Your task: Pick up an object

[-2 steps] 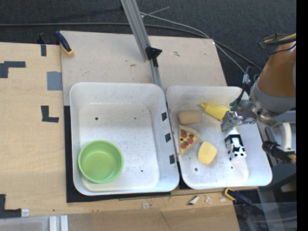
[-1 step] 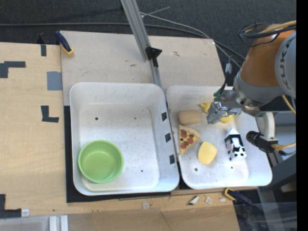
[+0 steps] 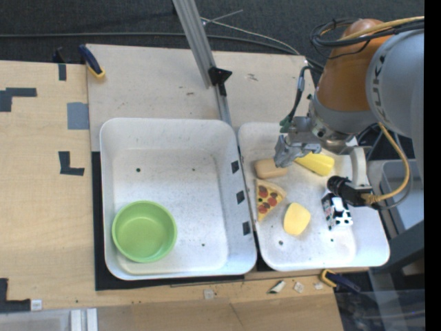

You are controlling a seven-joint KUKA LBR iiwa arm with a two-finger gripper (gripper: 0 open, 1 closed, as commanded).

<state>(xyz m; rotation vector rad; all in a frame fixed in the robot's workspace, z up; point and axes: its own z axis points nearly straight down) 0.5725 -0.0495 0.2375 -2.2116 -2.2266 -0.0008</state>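
My gripper (image 3: 285, 154) hangs low over the back of the right bin (image 3: 365, 252), at the end of the grey arm with the orange band. Just below and left of it lies a tan bread-like piece (image 3: 267, 169), close to the gripper's tip. A yellow wedge (image 3: 317, 163) lies right beside the gripper on its right. Further forward lie a toy pizza slice (image 3: 268, 198), a round yellow piece (image 3: 297, 219) and a small black-and-white object (image 3: 337, 212). Nothing is visibly held.
The left bin (image 3: 165, 136) holds a green bowl (image 3: 144, 231) in its front left corner. A slanted metal pole (image 3: 200, 43) crosses the bench behind the bins. Cables hang off the arm over the right bin's right side.
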